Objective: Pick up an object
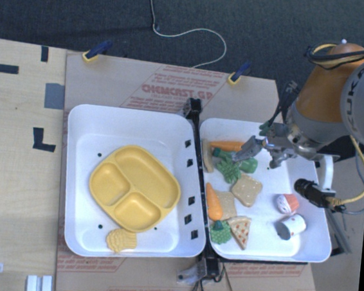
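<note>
My gripper (pixel 260 155) hangs over the back of the right bin (pixel 306 251), open, with nothing between its fingers. Its left finger (pixel 246 151) is just above a green leafy toy (pixel 230 170) and beside a small green piece (pixel 250 165). An orange carrot (pixel 227 145) lies at the bin's back left. Below the gripper is a slice of toast (pixel 247 190). Further forward lie a second carrot (pixel 215 203), a broccoli (pixel 219 231) and a pizza slice (pixel 241 232). A red-and-white piece (pixel 286 203) and a grey-and-white mushroom (pixel 289 226) sit on the right.
The left bin (pixel 87 125) holds a yellow divided plate (pixel 134 187) and a yellow waffle-like piece (pixel 121 239) at its front. A black hinge strip (pixel 195 175) runs between the bins. The arm's grey and orange body (pixel 330 92) looms over the right bin's back right corner.
</note>
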